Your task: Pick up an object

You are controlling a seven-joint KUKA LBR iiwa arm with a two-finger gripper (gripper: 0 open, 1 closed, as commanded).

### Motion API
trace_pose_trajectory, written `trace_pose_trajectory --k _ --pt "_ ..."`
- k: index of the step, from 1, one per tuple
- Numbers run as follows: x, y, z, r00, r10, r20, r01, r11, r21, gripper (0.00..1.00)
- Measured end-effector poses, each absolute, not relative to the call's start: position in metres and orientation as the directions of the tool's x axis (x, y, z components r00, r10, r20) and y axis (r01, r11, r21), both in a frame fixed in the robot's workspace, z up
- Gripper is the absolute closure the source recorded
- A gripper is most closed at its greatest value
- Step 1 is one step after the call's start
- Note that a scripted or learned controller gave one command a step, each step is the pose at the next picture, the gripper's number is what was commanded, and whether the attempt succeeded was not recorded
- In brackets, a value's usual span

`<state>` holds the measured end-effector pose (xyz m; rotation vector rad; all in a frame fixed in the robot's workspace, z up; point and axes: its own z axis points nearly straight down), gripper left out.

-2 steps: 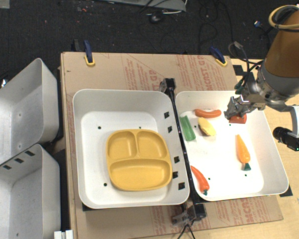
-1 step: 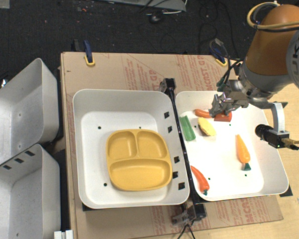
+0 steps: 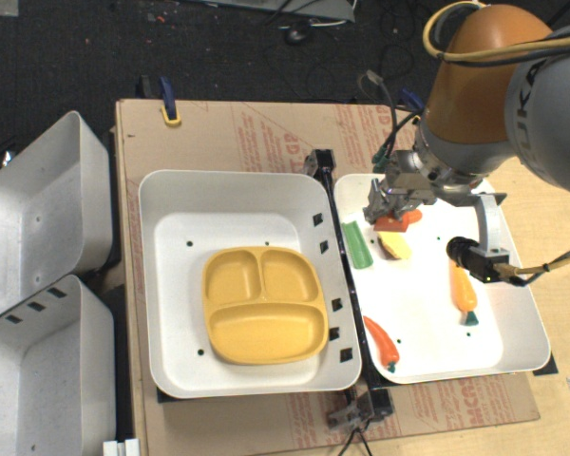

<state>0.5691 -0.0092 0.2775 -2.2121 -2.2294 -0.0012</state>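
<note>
Where cables cross dark floor (image 3: 66,55), cardboard (image 3: 256,131) underlies both bins.

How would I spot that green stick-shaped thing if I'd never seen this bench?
Find the right-hand white bin, the one the grey arm reaches over. Along its left wall lies a slim green plastic stick. Its neighbours, a pale yellow wedge and orange carrot-like toys, are warmer-coloured; it alone is green.

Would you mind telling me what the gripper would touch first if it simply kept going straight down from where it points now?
Most likely the red-orange object directly beneath the gripper, with a pale yellow piece just beside it in the right bin. Depth is hard to judge from this slanted view, so contact may already be close.
</note>
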Motion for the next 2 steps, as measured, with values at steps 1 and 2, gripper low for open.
trace_pose_trajectory --k 1,2 --pt "0.583 0.052 0.266 -0.009 1.000 0.001 1.000 0.009 0.001 1.00" --pt "0.587 0.099 0.263 -0.007 1.000 0.001 1.000 0.007 0.001 1.00"
